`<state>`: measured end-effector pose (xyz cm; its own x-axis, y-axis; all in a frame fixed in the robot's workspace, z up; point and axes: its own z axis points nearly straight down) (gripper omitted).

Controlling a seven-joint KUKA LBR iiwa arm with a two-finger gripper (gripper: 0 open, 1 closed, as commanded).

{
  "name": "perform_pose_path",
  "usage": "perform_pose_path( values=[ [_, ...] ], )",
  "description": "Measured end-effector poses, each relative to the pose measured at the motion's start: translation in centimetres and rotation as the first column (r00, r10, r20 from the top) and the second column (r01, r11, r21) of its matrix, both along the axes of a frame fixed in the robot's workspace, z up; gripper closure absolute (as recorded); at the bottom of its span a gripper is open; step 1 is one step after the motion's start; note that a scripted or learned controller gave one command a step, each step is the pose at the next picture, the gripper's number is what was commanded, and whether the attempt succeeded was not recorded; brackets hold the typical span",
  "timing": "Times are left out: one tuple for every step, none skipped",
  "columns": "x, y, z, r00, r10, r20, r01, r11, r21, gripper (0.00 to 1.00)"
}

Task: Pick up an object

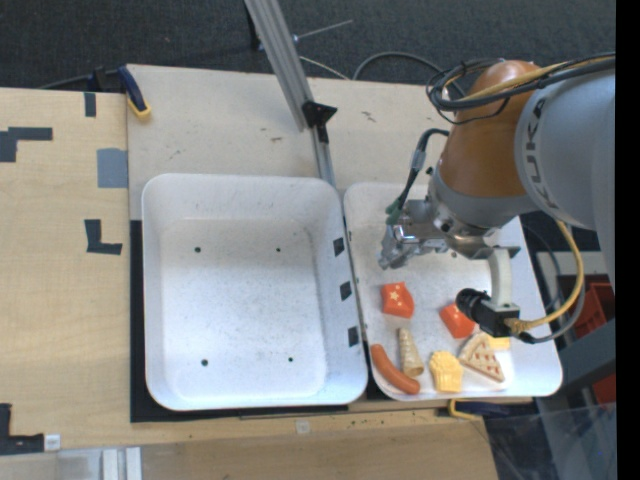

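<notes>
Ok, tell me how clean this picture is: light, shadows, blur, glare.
Camera view: even, soft light; the left bin and right bin read bright white without blown glare. Shadows are faint, mostly under the arm and the gripper. The arm's near shell looks slightly soft, while the toy food, such as the orange block and sausage, is fairly sharp.

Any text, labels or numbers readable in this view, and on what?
"KU": part of large grey lettering on the arm at the right edge, cut off by the frame.
Toy food in the right bin: no print legible.
Left bin: dark specks, no text.
</notes>
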<state>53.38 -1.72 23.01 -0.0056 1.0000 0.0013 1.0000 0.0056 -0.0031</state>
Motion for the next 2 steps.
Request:
perform_pose_path(
  values=[
    [0.7, 4.8, -0.7, 1.000, 0.001, 0.001, -0.001, 1.000, -0.001, 1.00],
    [0.9, 10.2, 0.4, 1.000, 0.002, 0.002, -0.002, 1.000, 0.001, 1.00]
  ],
)
